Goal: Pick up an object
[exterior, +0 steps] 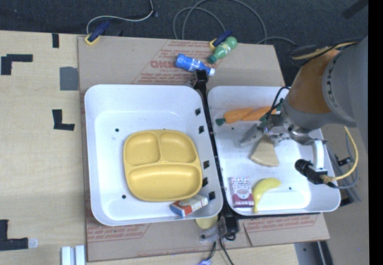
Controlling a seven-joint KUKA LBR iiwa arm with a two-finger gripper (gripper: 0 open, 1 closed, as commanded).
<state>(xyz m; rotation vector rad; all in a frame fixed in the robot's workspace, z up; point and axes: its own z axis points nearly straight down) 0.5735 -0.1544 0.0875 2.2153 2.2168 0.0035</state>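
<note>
arm: you're looking at the grey KUKA arm with the orange band (311,87) reaching in from the right, over the right shallow white bin (311,201).
gripper: the two-finger gripper (254,134) is sitting low in the right bin, metal fingers (247,136) pointing left, between the carrot and the wedge. From this angle you can't tell whether it's open or closed; nothing is showing between the tips.
targets, right bin: orange plastic carrot with green top (242,115) lying just above the tips; tan wedge-shaped block (265,155) just below them, near or touching the wrist hardware, can't tell which; yellow plastic banana (264,188) and small red-and-white card packet (240,191) near the front wall, well apart from the gripper.
left bin: the left shallow white bin (99,108) is holding a yellow 3-compartment plastic plate (162,164) and a small red, white and blue carton (190,206) at the front wall.
step: judging by pose, you're watching the descent or grasp attempt, with no object secured.
next move: it's calling for closing on 1 item, carrot or wedge being nearest, then lifting straight up and confirming something is coming with it.
risk: tips are sitting in the gap between the 2 items, so they're likely closing on nothing.
</note>
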